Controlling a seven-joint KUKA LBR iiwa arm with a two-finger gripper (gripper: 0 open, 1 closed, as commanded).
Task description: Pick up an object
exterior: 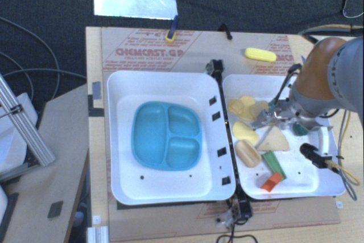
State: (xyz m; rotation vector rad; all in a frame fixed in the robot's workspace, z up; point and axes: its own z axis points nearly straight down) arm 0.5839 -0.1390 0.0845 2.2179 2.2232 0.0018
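Note:
My gripper (265,120) hangs low in the right bin (307,182), among the food toys at its left side. Just left of it lie pale yellow pieces (242,106) and a yellow lump (244,132). A cream wedge (275,140) lies directly below it, touching or nearly so. Closer to the front edge are a tan roll (248,153), a green stick (273,162) and an orange-red piece (271,181). The grey arm with its orange band (321,74) covers the bin's upper right part.
The left bin (122,179) holds a blue divided plate (166,135). A yellow toy (260,54) lies on the cardboard behind the right bin. Black clips (223,131) run along the wall between the bins. Cables (327,162) trail at the right bin's right edge.

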